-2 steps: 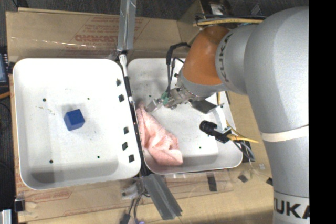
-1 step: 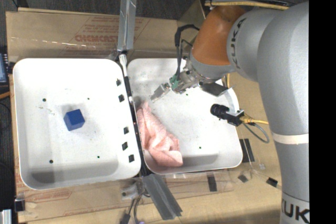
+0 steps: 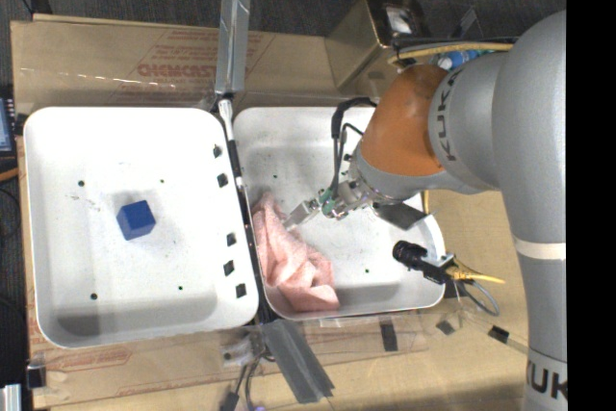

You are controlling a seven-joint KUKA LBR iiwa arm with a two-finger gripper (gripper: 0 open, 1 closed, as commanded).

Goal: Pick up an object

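Note:
A crumpled pink cloth [image 3: 289,260] lies in the right bin [image 3: 289,135], against its left wall near the front. My gripper [image 3: 300,212] hangs low over that bin, just above and to the right of the cloth's upper end, and I see nothing in it. A small blue cube [image 3: 137,218] rests alone on the floor of the left bin [image 3: 58,140], left of centre.
The grey arm with its orange band [image 3: 414,135] covers the right bin's far right side. A divider with black clips [image 3: 231,207] separates the two bins. A cardboard sheet [image 3: 115,53] and a brown box [image 3: 371,38] lie behind the bins.

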